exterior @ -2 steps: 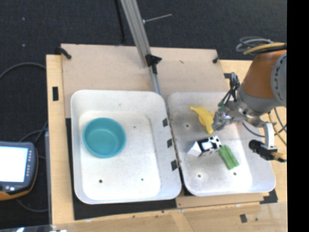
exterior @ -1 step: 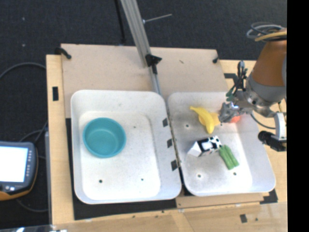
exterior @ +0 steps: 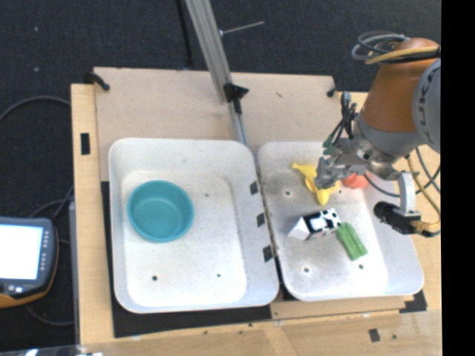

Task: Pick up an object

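My gripper (exterior: 327,178) hangs over the right bin (exterior: 297,273), directly above a yellow banana-shaped toy (exterior: 308,175) whose right part it covers. A small red-orange object (exterior: 356,180) peeks out just right of the gripper. Nearer the front lie a black-and-white box-like toy (exterior: 318,223) and a green oblong piece (exterior: 352,241). A teal bowl (exterior: 160,211) sits in the left bin (exterior: 215,273).
A slanted aluminium pole (exterior: 211,43) rises from a clamp behind the bins. A black cable fitting (exterior: 397,217) hangs off the arm over the right bin's right edge. A tablet-like screen (exterior: 26,254) rests at the far left, off the bench.
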Robot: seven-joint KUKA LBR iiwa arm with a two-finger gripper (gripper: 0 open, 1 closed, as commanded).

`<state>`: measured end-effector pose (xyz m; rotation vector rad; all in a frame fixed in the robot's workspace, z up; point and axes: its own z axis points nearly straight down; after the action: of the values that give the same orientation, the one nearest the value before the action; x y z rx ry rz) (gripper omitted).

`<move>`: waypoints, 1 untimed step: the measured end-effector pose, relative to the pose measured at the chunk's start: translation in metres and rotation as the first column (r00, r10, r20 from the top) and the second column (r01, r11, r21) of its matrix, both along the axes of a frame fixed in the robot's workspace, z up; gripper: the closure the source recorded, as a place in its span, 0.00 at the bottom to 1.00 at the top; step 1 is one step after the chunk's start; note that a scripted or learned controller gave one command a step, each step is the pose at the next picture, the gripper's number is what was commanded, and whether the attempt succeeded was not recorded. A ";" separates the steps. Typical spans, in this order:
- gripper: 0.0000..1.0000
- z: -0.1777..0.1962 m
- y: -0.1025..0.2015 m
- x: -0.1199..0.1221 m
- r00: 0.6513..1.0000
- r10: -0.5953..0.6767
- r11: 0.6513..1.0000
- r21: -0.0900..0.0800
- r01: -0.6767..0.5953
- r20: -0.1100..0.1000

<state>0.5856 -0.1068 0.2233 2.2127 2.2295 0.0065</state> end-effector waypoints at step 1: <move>1.00 0.012 0.056 -0.012 1.000 0.001 1.000 0.000 -0.001 -0.002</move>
<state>0.5735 -0.0505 0.2354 2.2123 2.2319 0.0052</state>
